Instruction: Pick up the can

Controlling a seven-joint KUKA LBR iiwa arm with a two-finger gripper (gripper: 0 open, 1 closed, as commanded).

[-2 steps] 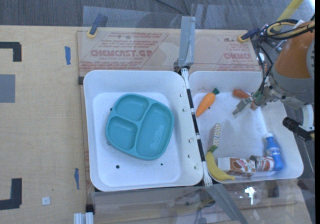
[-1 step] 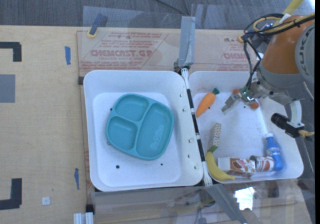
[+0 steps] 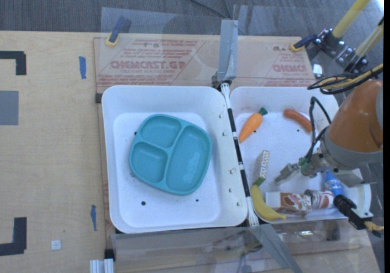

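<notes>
Surface (image 3: 49, 144): pale wood, carrying 2 shallow white bins side by side.
Left bin (image 3: 116, 162): holding 1 teal plate (image 3: 170, 153) with 3 compartments, flat, about mid-bin.
Right bin (image 3: 277, 98): crowded, with the can and the clutter below.
Carrot (image 3: 250, 126): orange with a green top, slanted, by the far left corner, close to the wall between the 2 bins.
Sausage (image 3: 297, 119): reddish, near the far wall, right of the carrot and apart from it.
Packet (image 3: 262, 163): small, striped, slanted, mid-bin, left of the gripper and near it.
Banana (image 3: 263, 203): yellow, curved, in the near left corner, its lower end just beside the can's left end.
Blue thing (image 3: 332, 182): small, blue and white, under the wrist, near the can's right end; kind too blurred to tell.
Can (image 3: 298, 201): on its side along the near wall of the right bin, white with a red-brown label, between banana and blue thing.
Arm (image 3: 359, 119): reaching in from the right, orange band over the right bin's right edge.
Gripper (image 3: 291, 171): low over the right bin's middle, just on the far side of the can and apart from it; released or clenched, cannot tell.
</notes>
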